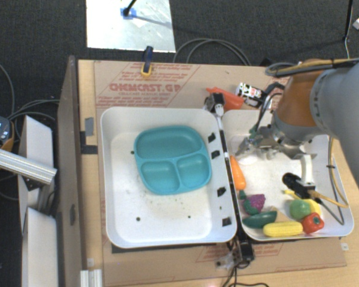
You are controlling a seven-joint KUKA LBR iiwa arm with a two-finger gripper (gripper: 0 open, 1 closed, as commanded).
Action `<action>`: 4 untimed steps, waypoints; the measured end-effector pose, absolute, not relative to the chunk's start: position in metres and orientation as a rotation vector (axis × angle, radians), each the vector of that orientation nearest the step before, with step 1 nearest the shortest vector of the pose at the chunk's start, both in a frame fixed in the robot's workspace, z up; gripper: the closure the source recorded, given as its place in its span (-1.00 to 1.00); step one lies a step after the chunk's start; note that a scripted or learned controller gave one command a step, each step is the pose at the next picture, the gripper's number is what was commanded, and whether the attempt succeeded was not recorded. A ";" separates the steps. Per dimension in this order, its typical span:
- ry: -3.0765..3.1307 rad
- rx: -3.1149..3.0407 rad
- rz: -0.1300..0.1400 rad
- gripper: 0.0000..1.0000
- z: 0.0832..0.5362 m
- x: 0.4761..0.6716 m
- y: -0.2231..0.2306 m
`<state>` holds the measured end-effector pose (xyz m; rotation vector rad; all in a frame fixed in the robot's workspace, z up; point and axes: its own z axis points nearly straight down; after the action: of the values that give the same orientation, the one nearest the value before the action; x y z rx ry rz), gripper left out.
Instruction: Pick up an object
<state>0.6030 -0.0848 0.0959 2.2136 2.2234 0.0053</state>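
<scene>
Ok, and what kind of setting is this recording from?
Most likely a robotics lab bench. Two white bins sit on cardboard, cables trail across a dark floor, and toy food lies in the right bin under the arm. A teal tray sits in the left bin.

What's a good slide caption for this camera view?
Arm over right bin of toy food; teal tray in left bin.

Arm's parked over the right bin, toy food piled at the near end

The gripper (255,142) hangs low over the right bin (341,187), near its far left corner. Just below it a carrot (237,172) lies along the divider. Further toward the near edge: purple piece (255,202), green cucumber (260,219), corn (282,229), green apple (299,208), tomato (313,222). Off to its left, a teal divided plate (172,159) sits in the left bin (122,220).
</scene>
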 end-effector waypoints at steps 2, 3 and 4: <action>2.223 2.218 0.000 -1.00 0.084 0.651 -0.088; 2.225 2.212 0.004 1.00 0.096 0.652 -0.088; 2.216 2.215 0.009 1.00 0.196 0.646 -0.103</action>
<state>0.6462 -0.1028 0.1958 2.2150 2.2159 0.0089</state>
